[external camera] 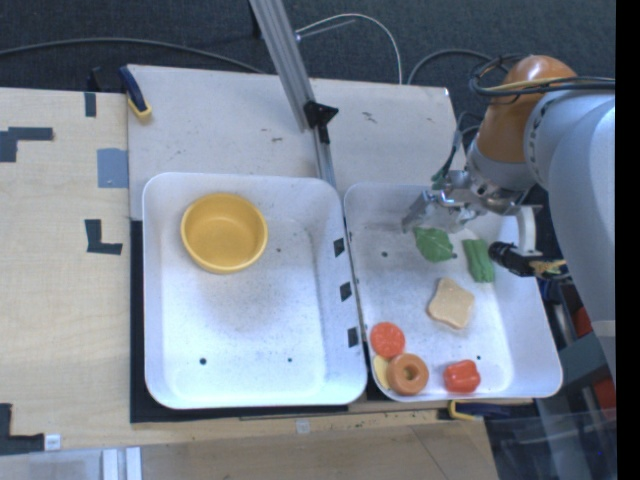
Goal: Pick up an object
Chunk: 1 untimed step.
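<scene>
My gripper (432, 211) hangs low over the far part of the right bin (520, 368), just above a dark green leafy piece (435, 244). Nothing visibly sits in it. A second, lighter green piece (478, 261) lies just to the right of the leafy one. Toward the bin's middle rests a tan bread slice (452, 303). Along the near edge sit a red tomato slice (387, 340), an orange ring-shaped donut (408, 373) and a red chunk (461, 375).
A yellow bowl (224, 231) stands at the far left of the left bin (250, 358). A slanted metal pole (290, 58) crosses the bench behind the bins. The arm's grey body (580, 168) covers the right side.
</scene>
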Each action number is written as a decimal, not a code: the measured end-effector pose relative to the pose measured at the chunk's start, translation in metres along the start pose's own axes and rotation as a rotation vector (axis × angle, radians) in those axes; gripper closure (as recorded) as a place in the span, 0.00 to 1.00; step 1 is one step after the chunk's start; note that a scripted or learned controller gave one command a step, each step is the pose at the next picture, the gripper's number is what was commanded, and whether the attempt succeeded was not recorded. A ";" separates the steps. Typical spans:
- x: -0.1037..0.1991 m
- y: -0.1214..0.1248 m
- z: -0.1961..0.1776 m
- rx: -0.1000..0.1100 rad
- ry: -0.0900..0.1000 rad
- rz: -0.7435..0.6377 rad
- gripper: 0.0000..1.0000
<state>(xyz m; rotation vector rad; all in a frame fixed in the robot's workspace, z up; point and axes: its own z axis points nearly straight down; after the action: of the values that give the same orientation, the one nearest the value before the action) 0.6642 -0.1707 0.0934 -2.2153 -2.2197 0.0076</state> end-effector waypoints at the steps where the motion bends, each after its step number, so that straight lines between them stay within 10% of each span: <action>1: 0.000 0.002 -0.014 -0.006 -0.002 -0.001 1.00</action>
<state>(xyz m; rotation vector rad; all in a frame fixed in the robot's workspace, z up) 0.6661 -0.1712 0.1079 -2.2181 -2.2247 0.0034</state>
